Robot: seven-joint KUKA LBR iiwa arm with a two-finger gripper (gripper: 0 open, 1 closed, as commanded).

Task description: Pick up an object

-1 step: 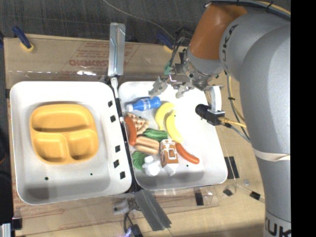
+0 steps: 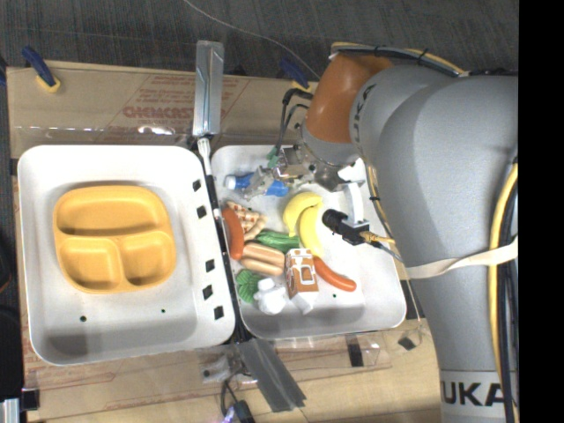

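Arm [image 2: 441, 148]: grey bulk nearest our lens, orange band above the wrist, reaching over the right bin [image 2: 388, 300].
Gripper [image 2: 280, 173]: low over that bin's far corner, by a blue-and-clear item [image 2: 240, 182] – we cannot tell whether it is open or closed, and we see nothing held.
Objects on offer: banana [image 2: 304, 214] mid-bin, hot dog [image 2: 263, 257] and small carton [image 2: 301, 271] nearer us, all crowded and touching.
Left bin [image 2: 35, 192]: holds a yellow divided tray [image 2: 115, 236].
Step in hand: we judge it the descent toward a pick – no lift yet.
Next move: we think it calls for closing on one piece, then rising straight to clear its neighbours.
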